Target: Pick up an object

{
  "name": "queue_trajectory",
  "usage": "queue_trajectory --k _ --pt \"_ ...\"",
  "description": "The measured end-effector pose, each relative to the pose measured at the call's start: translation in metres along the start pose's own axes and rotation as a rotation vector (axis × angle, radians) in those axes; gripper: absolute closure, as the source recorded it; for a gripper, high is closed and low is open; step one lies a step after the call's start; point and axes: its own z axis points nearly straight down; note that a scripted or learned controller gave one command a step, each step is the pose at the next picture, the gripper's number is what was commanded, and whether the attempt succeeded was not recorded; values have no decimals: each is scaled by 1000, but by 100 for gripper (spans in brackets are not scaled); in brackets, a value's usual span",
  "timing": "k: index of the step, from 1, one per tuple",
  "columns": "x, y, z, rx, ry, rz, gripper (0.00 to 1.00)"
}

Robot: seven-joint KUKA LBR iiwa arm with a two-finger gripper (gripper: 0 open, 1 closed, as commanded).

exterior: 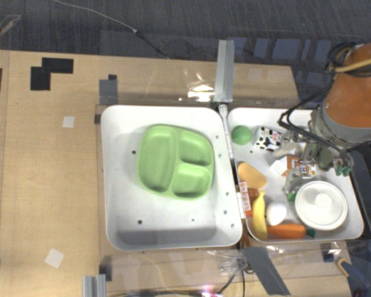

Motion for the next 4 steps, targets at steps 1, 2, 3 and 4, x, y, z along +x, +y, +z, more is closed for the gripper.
queue_trajectory --k 1,2,3,4 --pt "-41 -34 141 1 -7 -44 0" --pt "-43 -33 130 1 -12 -50 100" --pt "-54 -99 -30 8 -13 -209 100" --pt "4 -122 -7 0 3 -634 100"
